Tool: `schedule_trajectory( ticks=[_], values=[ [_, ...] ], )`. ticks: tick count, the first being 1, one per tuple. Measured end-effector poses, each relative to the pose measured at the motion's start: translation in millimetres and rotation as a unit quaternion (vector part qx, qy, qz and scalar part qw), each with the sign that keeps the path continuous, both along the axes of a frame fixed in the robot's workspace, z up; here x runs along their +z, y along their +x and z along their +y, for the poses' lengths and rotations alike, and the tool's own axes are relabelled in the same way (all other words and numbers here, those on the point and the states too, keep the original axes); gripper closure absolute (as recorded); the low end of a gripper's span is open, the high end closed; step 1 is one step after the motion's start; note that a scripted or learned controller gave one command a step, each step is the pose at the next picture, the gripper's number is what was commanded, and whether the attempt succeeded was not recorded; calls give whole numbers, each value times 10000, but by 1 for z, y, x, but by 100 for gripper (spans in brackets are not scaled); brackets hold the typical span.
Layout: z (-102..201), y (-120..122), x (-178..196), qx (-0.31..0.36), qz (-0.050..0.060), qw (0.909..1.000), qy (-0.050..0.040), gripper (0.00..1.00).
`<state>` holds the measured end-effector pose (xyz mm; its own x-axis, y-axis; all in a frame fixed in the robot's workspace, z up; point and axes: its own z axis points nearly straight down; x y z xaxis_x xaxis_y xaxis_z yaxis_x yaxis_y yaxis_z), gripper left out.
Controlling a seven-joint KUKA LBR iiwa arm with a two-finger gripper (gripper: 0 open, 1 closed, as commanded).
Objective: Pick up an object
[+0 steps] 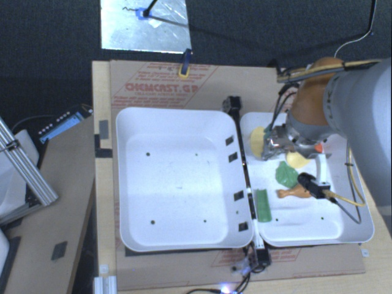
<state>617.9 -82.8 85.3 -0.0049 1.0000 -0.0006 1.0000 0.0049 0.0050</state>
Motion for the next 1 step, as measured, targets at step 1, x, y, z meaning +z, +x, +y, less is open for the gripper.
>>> schedule_trajectory(
  ticks=[1],
  values=[
    [-1,9,0,1,9,10000,4,100]
  ],
)
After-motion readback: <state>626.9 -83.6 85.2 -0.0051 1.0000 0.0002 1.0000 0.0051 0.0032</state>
